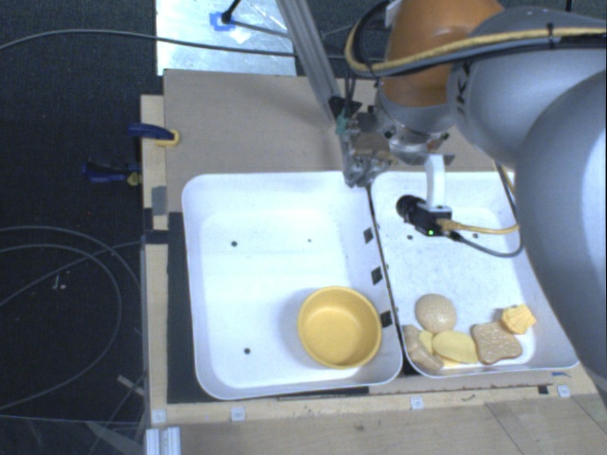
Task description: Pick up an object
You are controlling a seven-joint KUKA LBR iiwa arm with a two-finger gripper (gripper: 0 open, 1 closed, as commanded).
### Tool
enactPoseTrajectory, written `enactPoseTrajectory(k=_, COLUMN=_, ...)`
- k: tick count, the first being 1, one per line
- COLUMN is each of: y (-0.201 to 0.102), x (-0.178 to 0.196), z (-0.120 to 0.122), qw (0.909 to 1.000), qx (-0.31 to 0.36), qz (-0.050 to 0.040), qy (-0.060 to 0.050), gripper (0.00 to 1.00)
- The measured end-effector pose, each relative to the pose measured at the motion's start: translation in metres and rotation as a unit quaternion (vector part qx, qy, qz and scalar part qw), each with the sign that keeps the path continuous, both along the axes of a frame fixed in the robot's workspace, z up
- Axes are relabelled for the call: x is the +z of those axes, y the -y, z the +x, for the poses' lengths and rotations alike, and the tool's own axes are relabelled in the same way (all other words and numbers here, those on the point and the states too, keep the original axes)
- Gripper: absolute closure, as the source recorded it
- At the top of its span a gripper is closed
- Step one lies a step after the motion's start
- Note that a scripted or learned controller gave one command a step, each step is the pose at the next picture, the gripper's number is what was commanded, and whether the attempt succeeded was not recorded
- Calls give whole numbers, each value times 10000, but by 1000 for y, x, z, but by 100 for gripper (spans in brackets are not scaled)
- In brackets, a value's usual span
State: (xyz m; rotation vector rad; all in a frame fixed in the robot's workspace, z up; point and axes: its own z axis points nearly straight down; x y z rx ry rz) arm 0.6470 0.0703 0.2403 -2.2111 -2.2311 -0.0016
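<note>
A yellow bowl (340, 326) sits upright in the front right corner of the left bin (237, 254). Toy foods are clustered at the front of the right bin (474, 273): a beige round piece (435, 309), a pale yellow piece (456, 347), a brown toast slice (495, 342), a small orange-yellow piece (518, 318) and a tan lumpy piece (416, 346). My gripper (359, 170) hangs over the far end of the divider between the bins, well back from all the objects. Nothing shows beneath it.
The grey arm with its orange band (436, 36) covers the upper right of the view and the right bin's far corner. A black wrist module (424, 215) with a yellow cable hangs over the right bin. Blue clamps (123, 171) sit left of the bench.
</note>
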Motion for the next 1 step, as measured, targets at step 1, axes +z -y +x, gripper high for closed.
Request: enactPoseTrajectory(k=1, y=-27, x=-1, z=2, qw=10000, qx=-2, qz=1, qy=9, gripper=100)
